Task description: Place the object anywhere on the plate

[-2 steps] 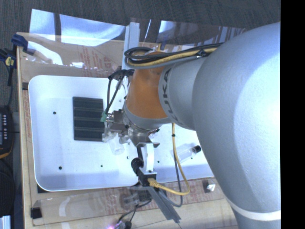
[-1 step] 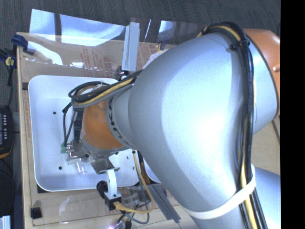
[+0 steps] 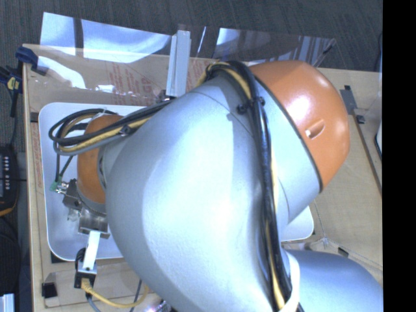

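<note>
My grey arm (image 3: 214, 194) with its orange band reaches across from the right and covers most of both bins. The wrist and gripper (image 3: 82, 214) hang low over the front left part of the left white bin (image 3: 47, 174), close to its left wall. The arm's bulk hides whatever lies in the middle of the bins. A bare strip of the left bin's floor shows along its left and front edges.
A small piece of the right bin (image 3: 302, 229) shows beside the arm. Shiny clear sheets (image 3: 117, 41) stand along the back of the wooden bench (image 3: 364, 168). A blue clamp (image 3: 26, 57) sits at the bench's back left corner.
</note>
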